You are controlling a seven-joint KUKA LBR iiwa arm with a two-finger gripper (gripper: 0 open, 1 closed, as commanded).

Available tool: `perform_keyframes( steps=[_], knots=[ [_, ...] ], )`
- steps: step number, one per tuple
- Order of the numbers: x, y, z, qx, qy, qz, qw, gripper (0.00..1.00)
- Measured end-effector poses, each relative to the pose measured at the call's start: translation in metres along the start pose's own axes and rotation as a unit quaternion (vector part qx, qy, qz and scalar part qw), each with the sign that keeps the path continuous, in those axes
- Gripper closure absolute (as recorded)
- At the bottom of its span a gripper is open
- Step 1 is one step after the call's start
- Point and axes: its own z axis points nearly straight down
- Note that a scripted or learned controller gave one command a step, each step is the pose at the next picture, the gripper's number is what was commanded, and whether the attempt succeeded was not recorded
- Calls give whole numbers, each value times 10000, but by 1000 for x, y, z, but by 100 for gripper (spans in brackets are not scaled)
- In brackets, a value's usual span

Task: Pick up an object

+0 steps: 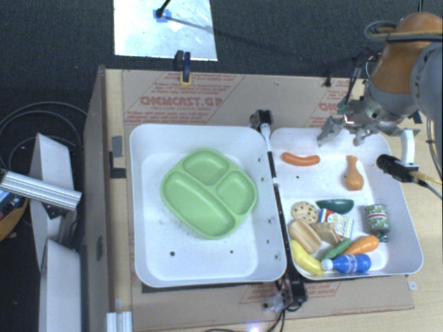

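Note:
My gripper (344,131) hangs over the far edge of the right bin (398,206), its two fingers spread apart with nothing between them. Just below it in the bin lie a sausage (300,159) and a chicken drumstick (354,174). Toward the bin's near side sits a heap: a cookie (302,211), a dark green avocado-like piece (336,204), a small green can (377,218), a bread roll (305,236), a carrot (360,244), a banana (308,261) and a blue bottle (349,263).
The left bin (149,185) holds a green divided plate (209,193). A black clamp (261,120) sits at the far end of the rim between the bins. The grey and orange arm (405,61) fills the upper right. Cardboard lies under both bins.

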Motion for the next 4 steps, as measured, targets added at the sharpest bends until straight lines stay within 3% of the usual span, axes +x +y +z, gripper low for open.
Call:
perform_keyframes(
  steps=[1, 3, 4],
  knots=[
    [36, 9, 78, 51, 24, -36, 10000, 0],
    [24, 11, 59, 23, 14, -16, 10000, 0],
    [44, 7, 49, 29, 16, -32, 10000, 0]
  ],
)
